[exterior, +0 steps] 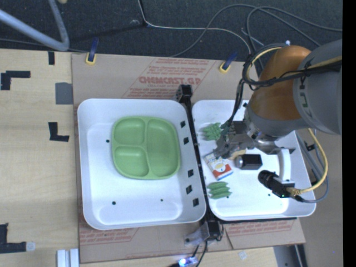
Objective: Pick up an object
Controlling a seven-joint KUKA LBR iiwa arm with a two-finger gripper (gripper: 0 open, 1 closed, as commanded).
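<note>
My gripper (223,147) reaches down into the right bin (253,207), near its left side, under the grey wrist with the orange band. A small red, white and blue packet (221,169) lies just below the fingertips. A green pod-like piece (211,131) sits up and left of the gripper, partly hidden by it. Another green piece (219,190) lies lower in the same bin. Whether anything is between the fingers is hidden.
The left bin (94,204) holds a green divided plate (146,148). A black clip strip (192,149) runs along the wall between the bins. Black cables and a connector (273,182) hang over the right bin's lower right.
</note>
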